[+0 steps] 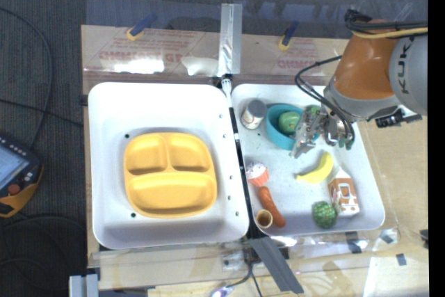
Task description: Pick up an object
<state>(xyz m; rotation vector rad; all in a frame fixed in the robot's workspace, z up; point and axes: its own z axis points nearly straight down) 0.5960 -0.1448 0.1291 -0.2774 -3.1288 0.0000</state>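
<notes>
Right bin point(361, 181) | curved yellow banana point(315, 169) | hand point(304, 147) beside it, grip unclear

Glossy white plastic bins point(104, 149), a smooth yellow plastic tray point(169, 174), matt cardboard backing point(167, 45).

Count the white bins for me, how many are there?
2. The left bin holds a yellow tray; the right bin holds small toys, under the gripper.

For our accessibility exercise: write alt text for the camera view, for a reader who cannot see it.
A robot arm's pincer hangs over the right bin, beside a blue bowl holding a green fruit, with a banana just below. The left bin holds a yellow divided tray.
</notes>
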